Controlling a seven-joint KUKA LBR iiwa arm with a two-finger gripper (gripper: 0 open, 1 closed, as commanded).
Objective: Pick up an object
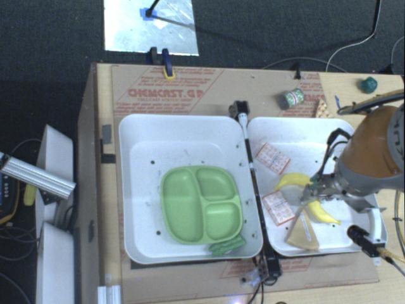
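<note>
The table point(190, 84) carries two white bins. The left bin point(145, 144) holds a green divided plate point(201, 203). The arm point(380, 147) reaches into the right bin point(297, 135), seemingly for a grasp, its gripper point(314, 194) low between two yellow bananas point(292, 181), beside a tan wedge point(304, 233) and patterned cards point(272, 157). Whether it has closed, I cannot tell.

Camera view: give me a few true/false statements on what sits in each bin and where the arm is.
1. The green divided plate lies in the left bin. True.
2. Both bananas are in the left bin. False: one banana and the other banana lie in the right bin.
3. The arm is over the right bin. True.
4. The tan wedge rests on the green divided plate. False: it lies in the right bin, near its front edge.
</note>
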